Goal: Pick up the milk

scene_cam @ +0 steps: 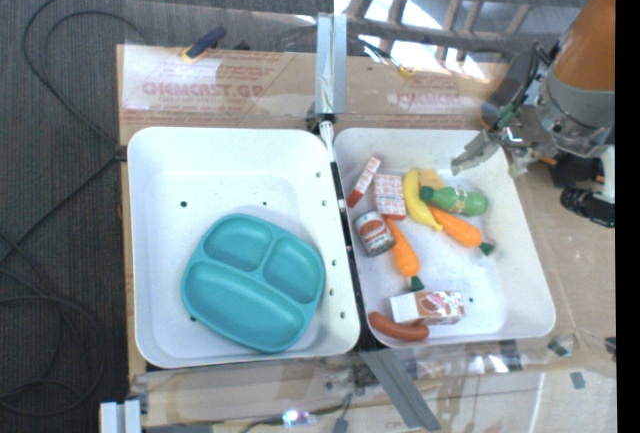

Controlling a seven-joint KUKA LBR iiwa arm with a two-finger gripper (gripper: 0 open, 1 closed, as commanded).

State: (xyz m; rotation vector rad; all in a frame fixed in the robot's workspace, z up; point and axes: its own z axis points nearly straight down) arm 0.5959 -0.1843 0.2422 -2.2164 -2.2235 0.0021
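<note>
The milk [428,306] is a small white carton with a red-pink label. It lies on its side near the front of the right bin [525,271], touching a red sausage [398,327]. My gripper [490,159] hangs over the far right corner of that bin, well behind the milk. It is open, with one finger [470,157] slanting down-left, and holds nothing.
The right bin also holds two carrots [404,253] [460,226], a banana [415,199], a green bottle [458,200], a small can [374,232] and two red-white packets [389,195] [364,180]. A teal divided plate [255,279] lies in the left bin [170,171].
</note>
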